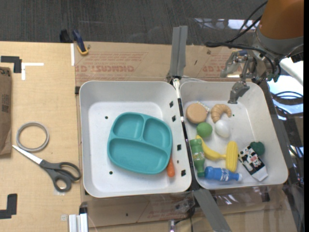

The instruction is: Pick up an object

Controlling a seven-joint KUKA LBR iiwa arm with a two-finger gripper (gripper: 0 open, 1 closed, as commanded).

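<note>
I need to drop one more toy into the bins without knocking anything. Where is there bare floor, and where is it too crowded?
Left bin: bare floor rings the teal tray, widest along its top and left; the carrot crowds the tray's lower right. Right bin: a bare strip lies right of the croissant and egg, under the gripper. Its left and bottom are crowded.
</note>
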